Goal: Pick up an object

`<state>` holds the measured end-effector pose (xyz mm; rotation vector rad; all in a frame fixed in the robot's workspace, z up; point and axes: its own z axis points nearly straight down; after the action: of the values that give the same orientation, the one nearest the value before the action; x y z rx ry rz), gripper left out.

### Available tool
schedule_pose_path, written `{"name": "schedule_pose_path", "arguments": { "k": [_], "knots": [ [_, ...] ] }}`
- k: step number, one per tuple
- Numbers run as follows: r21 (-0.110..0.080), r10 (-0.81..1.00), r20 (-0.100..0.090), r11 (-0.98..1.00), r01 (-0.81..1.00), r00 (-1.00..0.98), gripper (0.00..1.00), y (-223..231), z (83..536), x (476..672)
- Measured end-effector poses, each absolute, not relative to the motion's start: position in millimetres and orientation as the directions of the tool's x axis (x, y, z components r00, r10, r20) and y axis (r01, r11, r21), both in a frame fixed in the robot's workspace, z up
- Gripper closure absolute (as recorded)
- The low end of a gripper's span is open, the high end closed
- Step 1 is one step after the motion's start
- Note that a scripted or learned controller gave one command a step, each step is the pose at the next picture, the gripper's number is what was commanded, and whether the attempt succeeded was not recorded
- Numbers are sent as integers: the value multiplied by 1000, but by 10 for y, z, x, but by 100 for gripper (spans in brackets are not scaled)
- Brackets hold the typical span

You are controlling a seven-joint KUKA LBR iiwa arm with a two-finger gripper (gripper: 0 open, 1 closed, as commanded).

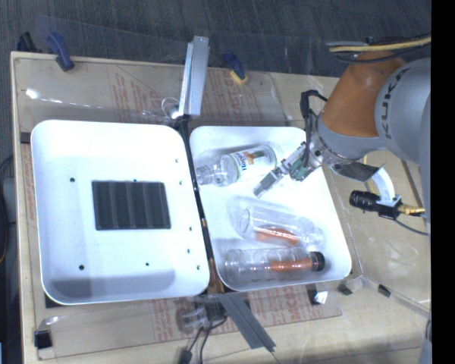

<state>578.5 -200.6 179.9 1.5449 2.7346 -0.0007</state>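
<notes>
Gripper [267, 183]: two slim metallic fingers slanting down and left from the wrist, tips low over the upper middle of the right bin [330, 226]. The fingers lie close together in a narrow stance with nothing between them; the tips sit just right of a clear bottle and above a clear tumbler, touching neither as far as the slanted view shows.

Nearest the front rim of the right bin: a clear ribbed plastic bottle [277, 264] lying on its side, long axis left to right, with copper-coloured contents and a dark cap at its right end.

Behind it: a transparent tumbler [277, 224], also on its side, smooth-walled, with a copper-orange streak showing along its lower side. It lies just beside the ribbed bottle; whether they touch cannot be told.

Farther back: a clear water bottle [235, 164] with a white and green label, lying tilted, its neck toward the bin's left wall.

Left bin [53, 203]: a shallow white tray with rounded corners, glossy, bearing a dark rectangular ribbed pad [131, 205] near its centre.

Arm [379, 108]: grey shell with an orange band above the wrist, entering from the right over the bin's far right corner.

Bench [98, 82]: pale board with faint red print. Two blue clamps [61, 51] grip its far edge, and a grey metal bar [192, 78] stands between the bins at the back.
</notes>
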Motion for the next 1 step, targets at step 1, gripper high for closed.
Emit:
{"name": "schedule_pose_path", "arguments": {
  "k": [1],
  "knots": [
    [0, 759, -2, 651, 759, -651, 0, -2071, 1161, 6381]
  ]
}}
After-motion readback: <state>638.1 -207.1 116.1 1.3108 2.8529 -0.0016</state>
